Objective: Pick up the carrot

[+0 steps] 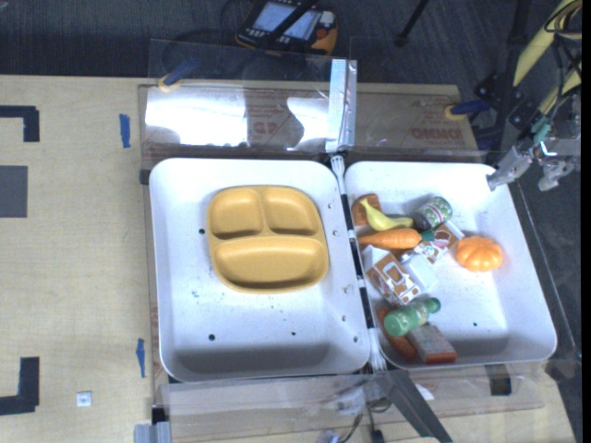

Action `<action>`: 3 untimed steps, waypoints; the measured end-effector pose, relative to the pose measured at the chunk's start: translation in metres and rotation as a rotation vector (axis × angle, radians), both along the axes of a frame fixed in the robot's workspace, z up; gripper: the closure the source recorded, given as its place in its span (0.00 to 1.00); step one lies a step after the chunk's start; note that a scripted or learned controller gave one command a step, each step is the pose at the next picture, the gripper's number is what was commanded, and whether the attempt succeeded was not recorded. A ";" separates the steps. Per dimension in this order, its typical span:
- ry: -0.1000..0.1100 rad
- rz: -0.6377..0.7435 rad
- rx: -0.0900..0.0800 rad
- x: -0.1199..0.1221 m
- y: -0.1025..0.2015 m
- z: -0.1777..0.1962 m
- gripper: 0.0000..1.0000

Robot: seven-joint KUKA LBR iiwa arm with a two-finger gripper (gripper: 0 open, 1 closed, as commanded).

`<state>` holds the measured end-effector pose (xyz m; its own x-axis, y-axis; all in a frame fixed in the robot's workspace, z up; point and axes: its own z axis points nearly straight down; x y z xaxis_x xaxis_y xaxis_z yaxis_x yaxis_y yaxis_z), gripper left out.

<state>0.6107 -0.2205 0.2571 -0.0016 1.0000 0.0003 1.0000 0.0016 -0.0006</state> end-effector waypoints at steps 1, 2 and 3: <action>-0.021 -0.095 -0.002 -0.034 0.000 -0.112 0.00; -0.015 -0.023 -0.005 -0.064 0.102 -0.138 0.00; 0.002 0.277 -0.007 -0.003 0.116 -0.164 0.00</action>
